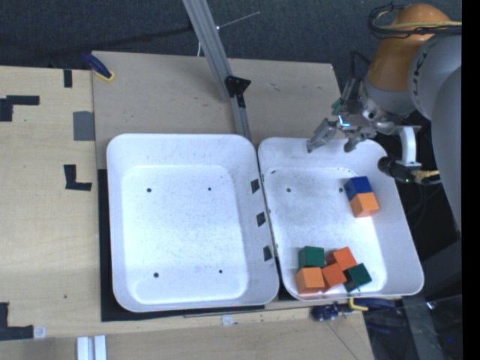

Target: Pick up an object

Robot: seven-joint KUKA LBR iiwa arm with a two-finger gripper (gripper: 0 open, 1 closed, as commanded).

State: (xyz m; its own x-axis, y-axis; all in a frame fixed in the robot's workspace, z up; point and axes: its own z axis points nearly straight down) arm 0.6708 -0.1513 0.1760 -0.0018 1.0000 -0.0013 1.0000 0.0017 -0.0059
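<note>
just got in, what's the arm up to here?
The KUKA arm's end effector hovers over the far rim of the right bin, fingers spread, holding nothing. All the blocks lie in that bin: a blue block touching an orange block mid-bin, and a cluster of green and orange blocks at the near edge. No pick yet.

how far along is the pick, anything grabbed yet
Nothing looks done: the tool hangs open over the right bin's far rim with nothing between its fingers. The blue block and orange block sit nearest. Descent, grasp and lift all remain.
</note>
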